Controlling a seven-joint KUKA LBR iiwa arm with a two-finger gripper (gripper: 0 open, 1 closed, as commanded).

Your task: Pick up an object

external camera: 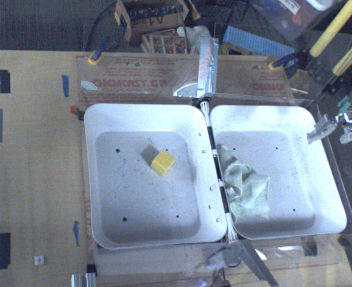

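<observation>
Lying apart: yellow block (pixel 162 162), crumpled cloth (pixel 245 187).

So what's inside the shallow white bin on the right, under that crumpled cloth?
The right-hand white bin holds a crumpled pale green cloth against its left wall. The bin's floor around it shows small dark holes. Whatever may lie beneath the cloth is covered, so I cannot tell.

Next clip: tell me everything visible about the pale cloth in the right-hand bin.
The cloth is a pale greenish-white rag, soft and crumpled, with folds and a ragged outline. It lies loose on the floor of the right bin, bunched against that bin's left wall near the seam between the two bins, running from mid-bin down toward the near left corner. It touches the bin floor and seemingly the left wall. Nothing rests on it, and nothing grips it.
</observation>
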